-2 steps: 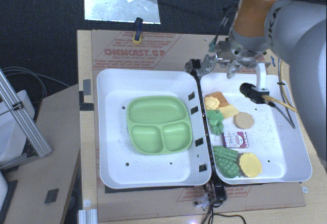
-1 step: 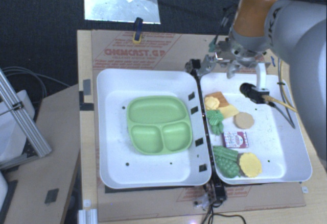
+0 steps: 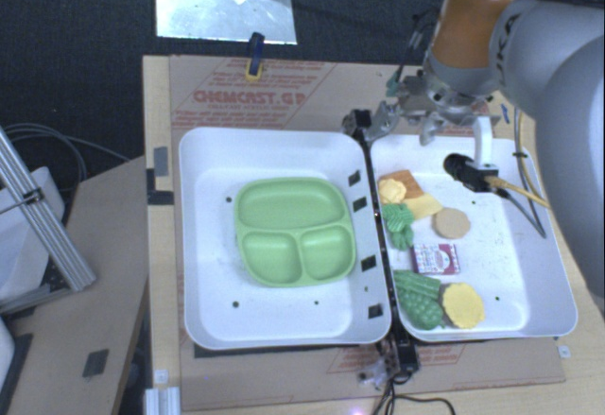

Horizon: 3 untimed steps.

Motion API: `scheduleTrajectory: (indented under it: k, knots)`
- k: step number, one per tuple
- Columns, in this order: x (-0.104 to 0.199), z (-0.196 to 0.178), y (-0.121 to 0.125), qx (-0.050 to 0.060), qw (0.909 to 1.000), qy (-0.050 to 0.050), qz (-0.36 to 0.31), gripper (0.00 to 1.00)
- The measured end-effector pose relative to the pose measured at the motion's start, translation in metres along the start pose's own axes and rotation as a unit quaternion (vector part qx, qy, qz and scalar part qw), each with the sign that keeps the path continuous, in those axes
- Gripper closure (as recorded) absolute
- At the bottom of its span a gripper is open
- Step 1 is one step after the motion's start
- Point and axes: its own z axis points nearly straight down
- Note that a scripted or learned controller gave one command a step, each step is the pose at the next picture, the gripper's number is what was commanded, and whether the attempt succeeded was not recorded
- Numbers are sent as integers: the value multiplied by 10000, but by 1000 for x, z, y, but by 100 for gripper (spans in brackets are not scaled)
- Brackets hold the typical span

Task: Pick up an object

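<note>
Gripper (image 3: 408, 120) over right bin (image 3: 529, 271), 11 o'clock rim; grip state: cannot tell. Tan round cookie (image 3: 452, 223) near centre; red-white box (image 3: 437, 259) at 7 o'clock; yellow disc (image 3: 463, 305) at 6.

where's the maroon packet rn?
Camera view, right bin, lower middle: the maroon packet lies just below the tan disc, above the yellow disc.
</note>
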Motion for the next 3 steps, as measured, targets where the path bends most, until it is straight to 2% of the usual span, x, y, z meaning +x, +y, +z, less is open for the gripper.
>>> scheduleTrajectory:
  k: [3]
  knots:
    - [0,0,0,0,10000,0,0,0]
